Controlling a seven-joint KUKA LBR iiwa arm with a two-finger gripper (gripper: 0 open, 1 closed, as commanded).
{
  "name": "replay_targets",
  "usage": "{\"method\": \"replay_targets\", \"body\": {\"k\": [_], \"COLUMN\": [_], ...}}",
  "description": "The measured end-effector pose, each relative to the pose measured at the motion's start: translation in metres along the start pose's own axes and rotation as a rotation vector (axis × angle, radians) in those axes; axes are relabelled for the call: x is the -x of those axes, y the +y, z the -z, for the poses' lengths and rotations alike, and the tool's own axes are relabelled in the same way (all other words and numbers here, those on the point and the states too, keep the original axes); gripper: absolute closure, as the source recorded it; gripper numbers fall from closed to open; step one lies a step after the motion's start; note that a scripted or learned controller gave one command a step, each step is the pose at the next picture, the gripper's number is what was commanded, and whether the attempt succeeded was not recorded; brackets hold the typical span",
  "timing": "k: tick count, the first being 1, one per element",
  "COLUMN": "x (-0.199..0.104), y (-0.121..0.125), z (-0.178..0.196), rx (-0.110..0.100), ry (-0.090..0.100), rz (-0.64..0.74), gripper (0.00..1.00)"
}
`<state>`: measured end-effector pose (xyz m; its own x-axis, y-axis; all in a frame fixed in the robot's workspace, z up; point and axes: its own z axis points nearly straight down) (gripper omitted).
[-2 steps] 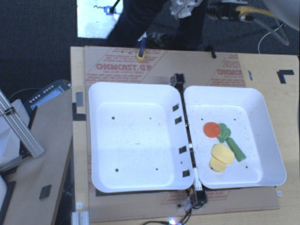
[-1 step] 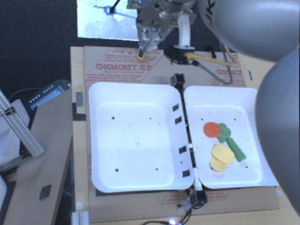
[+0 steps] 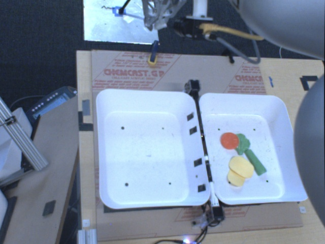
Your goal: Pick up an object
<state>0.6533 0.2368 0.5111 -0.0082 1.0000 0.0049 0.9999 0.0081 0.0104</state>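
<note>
Three small objects lie together in the right bin (image 3: 274, 105): an orange-red disc (image 3: 229, 140), a green stick-shaped piece (image 3: 250, 152) touching it, and a yellow lumpy piece (image 3: 239, 170) just below. My gripper (image 3: 156, 17) hangs high at the top of the view, over the far edge of the bench and well away from both bins. Nothing is visible in it. The grey arm fills the top right corner and the right edge.
The left bin (image 3: 109, 103) sits beside the right one, joined along a black clipped seam (image 3: 199, 146). A small yellow and blue item (image 3: 152, 59) lies on the cardboard behind the bins. A grey handheld device (image 3: 51, 103) and an aluminium rail (image 3: 20, 141) are at the left.
</note>
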Motion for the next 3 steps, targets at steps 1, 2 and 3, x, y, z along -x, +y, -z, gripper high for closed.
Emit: {"method": "replay_targets", "body": {"k": [1,2,3], "x": [0.003,0.004,0.002], "y": [0.016,0.013,0.015], "z": [0.026,-0.123,-0.005], "rx": [-0.005,-0.023,0.003], "ry": [-0.003,-0.009,0.000], "rz": [-0.003,-0.008,-0.003], "gripper": [1.00,1.00,1.00]}}
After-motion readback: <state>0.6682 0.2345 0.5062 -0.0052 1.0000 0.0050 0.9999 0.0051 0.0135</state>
